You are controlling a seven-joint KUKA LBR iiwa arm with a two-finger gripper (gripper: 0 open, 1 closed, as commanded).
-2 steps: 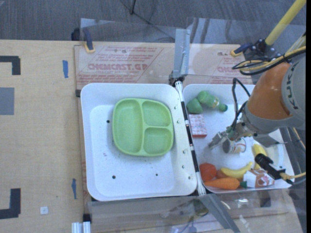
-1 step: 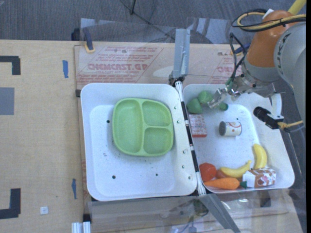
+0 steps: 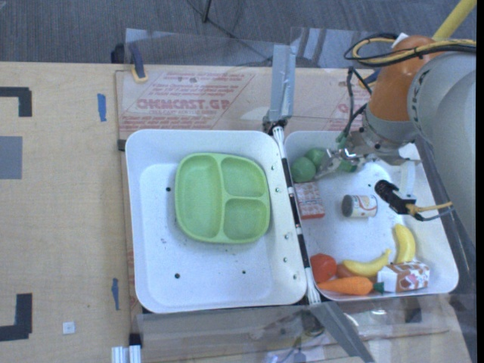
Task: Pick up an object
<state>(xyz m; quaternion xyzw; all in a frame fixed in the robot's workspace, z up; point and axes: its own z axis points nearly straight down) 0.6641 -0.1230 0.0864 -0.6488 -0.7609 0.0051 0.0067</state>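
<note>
Hovering at the right bin's (image 3: 446, 278) far-left corner: gripper (image 3: 338, 159), whether spread or pinched cannot be told. Green ball (image 3: 302, 168) lies touching or just beside it, toward the dividing wall. Can (image 3: 358, 206) lies mid-bin, on its side, nearer the front edge.

robotics lab; taped bench (image 3: 53, 225), white bins (image 3: 144, 225), cables (image 3: 378, 45)

A single fixed camera hangs above the counter (image 3: 53, 203) and looks down at a slant, taking in both white bins: the left bin (image 3: 151, 278) sits near the middle, the right bin (image 3: 446, 274) near the right side, where the arm (image 3: 446, 97) enters
</note>
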